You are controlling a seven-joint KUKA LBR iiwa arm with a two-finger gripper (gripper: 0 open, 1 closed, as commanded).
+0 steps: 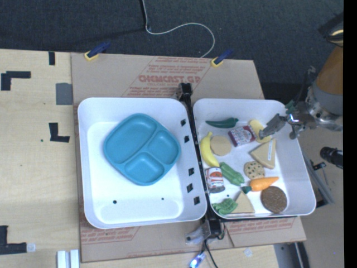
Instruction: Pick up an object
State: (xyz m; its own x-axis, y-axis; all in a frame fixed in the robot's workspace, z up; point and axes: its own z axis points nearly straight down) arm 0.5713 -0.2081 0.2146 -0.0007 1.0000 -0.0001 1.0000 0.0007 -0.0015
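Cardboard covers the bench (167, 77) under two white bins; the left bin (89, 166) carries a blue divided plate (142, 148), the right bin (298, 172) a heap of toy food. Entering from the right, the arm sets its hand (271, 128) low over the right bin's upper right part, its dark finger slanting down and to the left. Whether that hand stands apart or together cannot be told from this angle, and nothing shows between its fingers.

Nearest to it lies the yellow piece (256, 127), just left of the fingertip, with the cheese wedge (265, 154) just below. The wedge's long axis runs roughly up and down the view, its narrow end toward the bin's far wall. Judging by nearness, either could be the pick; the needed move is short, down and slightly left. Farther off lie the green pepper (222, 123), long axis across the view, the banana (207, 149), curving up and down, and the carrot (262, 183), tip pointing right.
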